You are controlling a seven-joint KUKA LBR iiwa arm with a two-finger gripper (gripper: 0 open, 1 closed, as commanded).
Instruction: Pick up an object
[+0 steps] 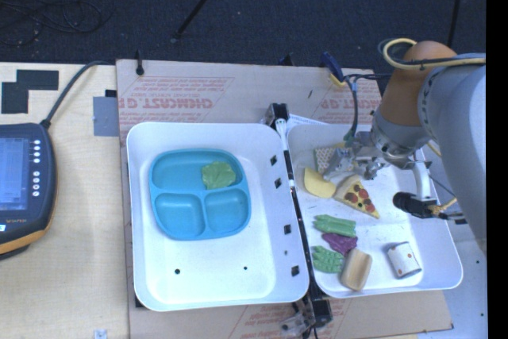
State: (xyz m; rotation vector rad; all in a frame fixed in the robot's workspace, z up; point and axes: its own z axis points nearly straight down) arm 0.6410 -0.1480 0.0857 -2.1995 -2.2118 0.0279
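The arm is reaching in from the right of the frame, its hand [355, 163] hanging low over the upper part of the right bin [444, 266]. How far the hand is opening cannot be told. Just below it a pizza slice [357, 197] is lying beside a yellow wedge [318, 184]. Lower in that bin are lying green pods [333, 225], a bread roll [356, 269] and a small grey block [403, 259]. In the left bin [159, 266] a blue divided plate [198, 194] is carrying a green leaf [218, 175].
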